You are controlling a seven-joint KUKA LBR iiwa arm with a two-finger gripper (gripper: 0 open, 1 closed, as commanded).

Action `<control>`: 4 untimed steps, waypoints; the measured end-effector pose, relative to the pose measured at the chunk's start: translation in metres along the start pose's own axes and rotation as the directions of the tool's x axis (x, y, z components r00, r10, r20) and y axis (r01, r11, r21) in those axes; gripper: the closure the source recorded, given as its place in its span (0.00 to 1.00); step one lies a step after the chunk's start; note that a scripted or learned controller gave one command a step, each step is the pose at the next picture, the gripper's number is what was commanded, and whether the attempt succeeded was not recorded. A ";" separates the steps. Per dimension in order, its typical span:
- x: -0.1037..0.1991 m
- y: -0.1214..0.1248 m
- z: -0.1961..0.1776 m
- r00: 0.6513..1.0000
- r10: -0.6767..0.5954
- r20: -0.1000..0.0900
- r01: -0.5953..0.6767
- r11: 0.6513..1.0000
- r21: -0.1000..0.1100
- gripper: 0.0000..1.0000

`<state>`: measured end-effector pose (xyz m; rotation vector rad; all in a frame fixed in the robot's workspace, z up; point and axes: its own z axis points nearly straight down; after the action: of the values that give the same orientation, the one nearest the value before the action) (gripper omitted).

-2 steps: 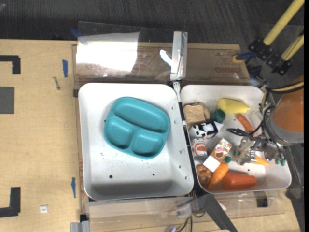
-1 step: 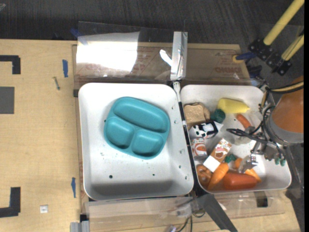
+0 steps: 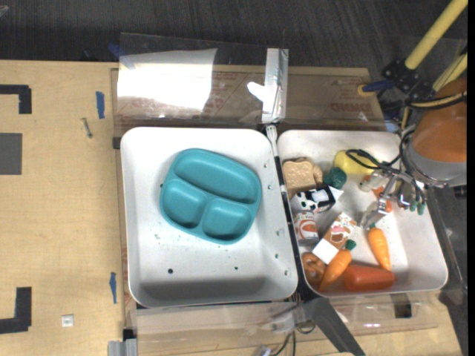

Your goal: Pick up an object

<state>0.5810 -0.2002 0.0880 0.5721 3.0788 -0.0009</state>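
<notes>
The arm [image 3: 444,136] is cut off at the right edge; its gripper [image 3: 386,199] is too cluttered to read, hiding the bin floor [image 3: 415,232].

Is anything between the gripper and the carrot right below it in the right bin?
Nothing visible. The gripper hangs over the right bin, and the carrot lies just below it in the view on bare bin floor. A second carrot and a red toy lie off to the side.
</notes>
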 end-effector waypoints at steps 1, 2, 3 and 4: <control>0.078 0.006 -0.002 1.000 0.029 -0.002 -0.029 1.000 0.000 0.00; 0.053 0.064 -0.002 0.993 0.120 0.004 -0.120 0.993 -0.002 0.00; 0.048 -0.038 -0.058 0.999 -0.051 0.001 0.051 0.999 0.003 0.00; 0.073 -0.019 -0.008 0.996 -0.090 -0.001 0.090 0.996 0.001 0.00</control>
<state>0.5062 -0.1917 0.0955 0.4330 3.1024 -0.0024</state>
